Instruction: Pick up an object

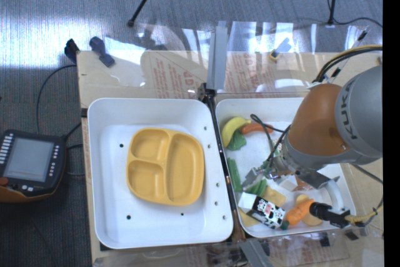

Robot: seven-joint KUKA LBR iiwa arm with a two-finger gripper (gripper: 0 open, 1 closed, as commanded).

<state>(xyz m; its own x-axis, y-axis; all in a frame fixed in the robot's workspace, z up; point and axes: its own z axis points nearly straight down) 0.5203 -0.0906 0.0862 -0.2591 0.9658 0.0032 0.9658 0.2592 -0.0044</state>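
Note:
The right bin (325, 106) holds several small things: a yellow banana (231, 128), an orange carrot (257, 129), a green leafy piece (238, 142), a green pod (234, 172), a black-and-white spotted carton (269, 211) and another orange carrot (300, 211). My gripper (261, 176) is low in this bin, left of its middle, over green pieces (260, 188) just above the carton. The arm's orange band (315, 125) and grey wrist cover the bin's middle and right part.
The left bin (103, 128) bears a yellow divided plate (165, 166). A metal divider post (216, 62) stands between the bins at the back. A handheld pendant (28, 162) lies on the floor at far left. Cables run along the right bin's front right corner (350, 219).

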